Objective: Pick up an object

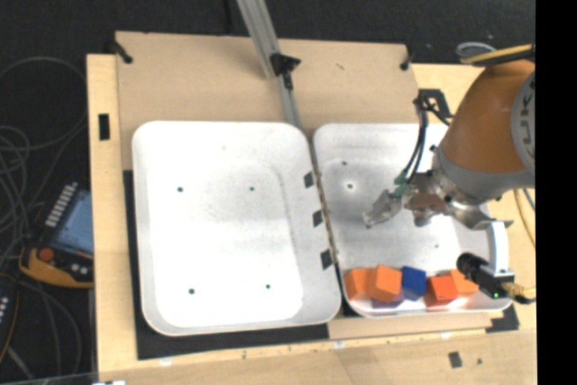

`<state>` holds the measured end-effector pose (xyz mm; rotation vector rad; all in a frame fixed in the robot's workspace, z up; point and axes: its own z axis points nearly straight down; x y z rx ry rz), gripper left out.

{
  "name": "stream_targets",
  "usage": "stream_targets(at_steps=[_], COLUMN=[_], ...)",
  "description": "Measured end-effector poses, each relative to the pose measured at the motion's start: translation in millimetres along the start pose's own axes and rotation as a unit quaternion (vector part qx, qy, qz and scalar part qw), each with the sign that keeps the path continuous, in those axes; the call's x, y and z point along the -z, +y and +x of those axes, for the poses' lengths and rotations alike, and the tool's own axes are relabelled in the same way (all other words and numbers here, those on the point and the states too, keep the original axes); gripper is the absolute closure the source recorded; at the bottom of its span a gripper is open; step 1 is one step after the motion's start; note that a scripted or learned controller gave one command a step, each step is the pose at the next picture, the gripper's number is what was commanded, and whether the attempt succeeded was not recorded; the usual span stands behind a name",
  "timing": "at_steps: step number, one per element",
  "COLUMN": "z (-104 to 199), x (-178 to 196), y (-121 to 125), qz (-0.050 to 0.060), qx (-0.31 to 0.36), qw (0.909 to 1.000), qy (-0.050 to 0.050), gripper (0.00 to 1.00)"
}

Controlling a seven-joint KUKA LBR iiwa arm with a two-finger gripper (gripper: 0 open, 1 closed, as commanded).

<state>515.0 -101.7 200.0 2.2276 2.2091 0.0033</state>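
Observation:
My gripper hangs over the middle of the right bin, below the arm's orange band. Nothing shows in it. Along that bin's near edge lies a row of blocks: an orange block at the left, a blue block beside it, and another orange block further right. The gripper sits above and behind this row, apart from all the blocks.
The left bin lies beside the right one, with a row of small black clips along the divide. A slanted metal rail runs down from the top toward the bins. Cables and a handheld pendant sit off the bench's left side.

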Motion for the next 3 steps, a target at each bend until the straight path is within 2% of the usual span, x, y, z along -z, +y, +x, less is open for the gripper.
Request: stream_targets(at_steps=[1,2,3], z=[-0.9,-8.7,-31.6], x=[-105.4,152.0,52.8], y=[41.8,113.2,149.9], qz=[0.001,-0.003,0.005], qx=[0.005,0.006,0.003], qw=[1.0,1.0,1.0], qy=[-0.001,-0.001,0.0], gripper=[0.0,0.0,0.0])
